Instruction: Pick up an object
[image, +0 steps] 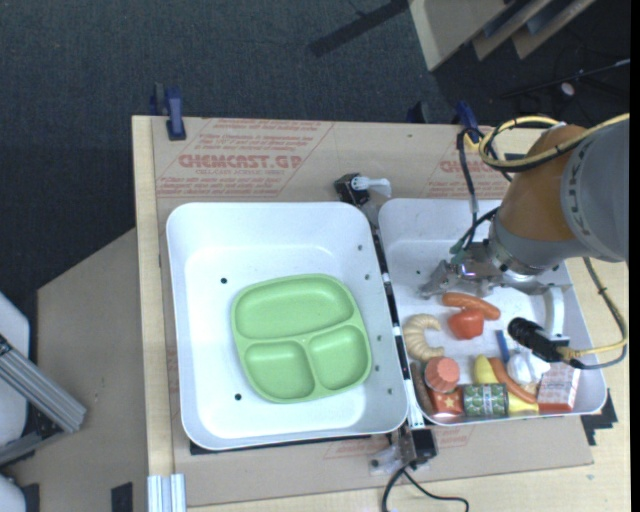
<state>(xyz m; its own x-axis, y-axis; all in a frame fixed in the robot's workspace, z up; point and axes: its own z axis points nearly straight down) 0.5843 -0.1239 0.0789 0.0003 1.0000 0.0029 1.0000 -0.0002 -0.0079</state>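
The big grey-and-orange arm (560, 200) tops the right white bin (420, 225). Its gripper (447, 278), fingers looking spread and holding nothing, hovers just above the orange carrot-shaped toy (470, 301) mid-bin. It should probably drop straight down and straddle the carrot.

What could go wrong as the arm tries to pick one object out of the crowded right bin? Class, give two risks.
1. The hand sits low in the right white bin, close to the long orange carrot-shaped toy; it might nudge the toy aside rather than grip it.
2. The toys lie packed together: the round red tomato-shaped toy touches the carrot, and the pale croissant-shaped toy lies nearby, so closing could catch two or none.
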